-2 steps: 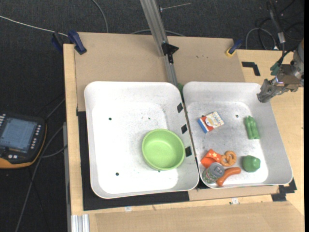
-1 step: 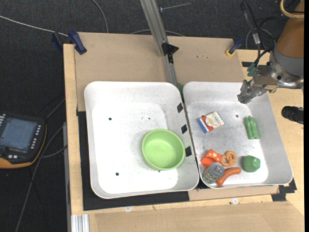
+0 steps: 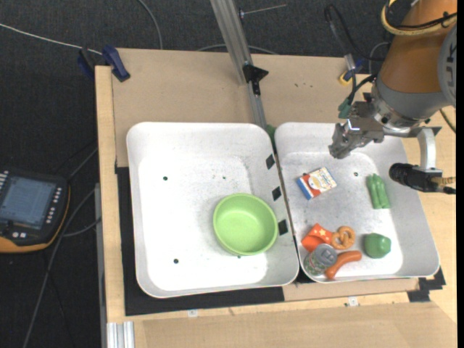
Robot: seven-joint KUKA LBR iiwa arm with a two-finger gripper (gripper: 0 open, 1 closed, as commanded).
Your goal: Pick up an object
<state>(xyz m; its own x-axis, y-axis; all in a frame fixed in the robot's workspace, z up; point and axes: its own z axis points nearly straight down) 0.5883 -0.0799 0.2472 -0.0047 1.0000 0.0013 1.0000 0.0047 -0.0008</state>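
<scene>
My gripper (image 3: 341,149) hangs over the far part of the right bin (image 3: 413,259), above and a little right of a small white, blue and red carton (image 3: 317,183). Nothing shows between its fingers. Further right lies a green oblong piece (image 3: 377,192). At the near end of the right bin sit a green round toy (image 3: 376,245), a pretzel (image 3: 344,235), an orange piece (image 3: 317,235), a red sausage (image 3: 341,262) and a grey round lid (image 3: 321,257). A light green bowl (image 3: 245,224) rests in the left bin (image 3: 156,194), near its right wall.
A metal pole (image 3: 232,27) slants up from between the two bins at the back. A handheld pendant (image 3: 29,209) lies on the floor at the far left. Blue clamps (image 3: 116,62) grip the bench's back edge.
</scene>
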